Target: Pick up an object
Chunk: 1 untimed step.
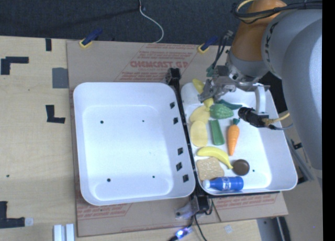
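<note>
My gripper (211, 94) hangs low over the far left part of the right bin (272, 153), just above a small yellow piece (198, 85) and a green leafy toy (220, 111). Below these lie two pale yellow toys (199, 133), a green bar (216, 132), an orange carrot (233, 137), a banana (214, 154), a cracker-like square (209, 168), a brown round piece (241, 167) and a blue bottle (226, 184). I see nothing clearly held between the fingers.
The left bin (125, 140) sits beside the right one, with black clips along the shared wall (180, 130). Both bins rest on a cardboard sheet (152, 62). A black cable (149, 15) hangs at the back.
</note>
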Motion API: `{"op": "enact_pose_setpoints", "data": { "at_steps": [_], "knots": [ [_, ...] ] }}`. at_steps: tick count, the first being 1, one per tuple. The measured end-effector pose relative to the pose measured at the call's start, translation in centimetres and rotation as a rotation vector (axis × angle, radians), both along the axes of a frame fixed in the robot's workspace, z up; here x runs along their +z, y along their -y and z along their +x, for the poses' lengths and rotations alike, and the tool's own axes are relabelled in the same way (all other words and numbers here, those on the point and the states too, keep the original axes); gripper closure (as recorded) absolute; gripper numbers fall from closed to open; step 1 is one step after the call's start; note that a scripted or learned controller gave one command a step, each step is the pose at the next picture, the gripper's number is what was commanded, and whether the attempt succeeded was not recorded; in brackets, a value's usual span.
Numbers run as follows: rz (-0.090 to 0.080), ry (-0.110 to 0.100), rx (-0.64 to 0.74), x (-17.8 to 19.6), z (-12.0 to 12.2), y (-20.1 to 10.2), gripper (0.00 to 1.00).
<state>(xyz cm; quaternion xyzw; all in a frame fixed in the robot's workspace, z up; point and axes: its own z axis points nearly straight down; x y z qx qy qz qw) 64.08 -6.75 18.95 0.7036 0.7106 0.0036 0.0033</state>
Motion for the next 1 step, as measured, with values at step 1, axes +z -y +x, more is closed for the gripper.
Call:
{"op": "enact_pose_setpoints", "data": {
  "at_steps": [1],
  "knots": [
    [0.002,-0.011,-0.003,1.71,-3.7,-5.18,1.0]
  ]
}}
